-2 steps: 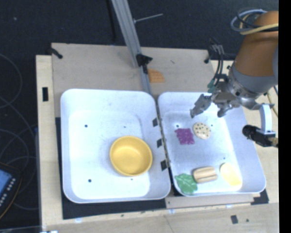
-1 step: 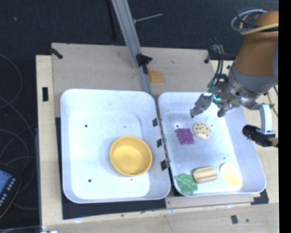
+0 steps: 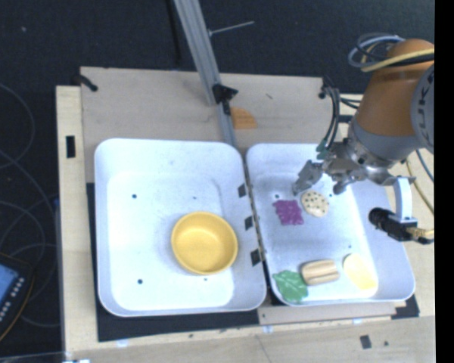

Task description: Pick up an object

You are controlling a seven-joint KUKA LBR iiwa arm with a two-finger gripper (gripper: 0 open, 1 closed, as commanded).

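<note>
The two-finger gripper [image 3: 322, 181] hangs over the upper part of the right shallow white bin [image 3: 386, 290], fingers spread, with nothing between them. Directly below and just beside its fingertips lies a small round cream speckled cookie-like piece [image 3: 314, 203], the likely target. Judged from this position, the pick is not yet done: descent, closure and lift remain. The right bin also contains a purple grape-cluster toy [image 3: 289, 212] beside the cookie, a tan bread-roll toy [image 3: 319, 271], a green leafy toy [image 3: 290, 285] and a pale yellow lemon-shaped toy [image 3: 359, 271] along the near wall. The left shallow white bin [image 3: 121, 161] holds one yellow plastic bowl [image 3: 204, 242], upright.
</note>
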